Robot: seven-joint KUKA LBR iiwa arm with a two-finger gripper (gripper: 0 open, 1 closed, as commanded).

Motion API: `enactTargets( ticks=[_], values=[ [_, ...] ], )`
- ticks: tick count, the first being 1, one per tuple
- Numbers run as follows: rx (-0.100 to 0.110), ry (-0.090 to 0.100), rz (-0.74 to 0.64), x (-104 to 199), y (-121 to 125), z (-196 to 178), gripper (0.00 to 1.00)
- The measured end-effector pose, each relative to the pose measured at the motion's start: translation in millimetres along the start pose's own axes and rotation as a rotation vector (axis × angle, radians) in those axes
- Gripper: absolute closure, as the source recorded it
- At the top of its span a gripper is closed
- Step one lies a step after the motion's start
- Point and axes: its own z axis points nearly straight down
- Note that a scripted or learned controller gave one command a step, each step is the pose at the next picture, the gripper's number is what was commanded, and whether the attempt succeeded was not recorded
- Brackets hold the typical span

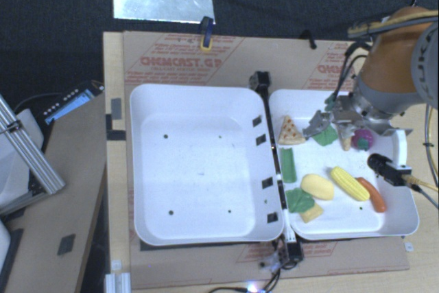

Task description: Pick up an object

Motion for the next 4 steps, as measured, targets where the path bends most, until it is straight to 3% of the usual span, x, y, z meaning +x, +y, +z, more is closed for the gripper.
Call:
enactTargets(
  ticks=[1,2,3,4],
  values=[
    [0.007,0.000,0.009,-47.2,-46.1,117.7,0.00],
    [-0.004,-0.001,-0.003,1.3,-6.3,111.7,0.00],
    [-0.003,-0.001,-0.001,-0.5,-7.3,101.4,1.00],
    [-0.003,-0.001,-0.002,3.7,21.5,112.5,1.00]
  ],
)
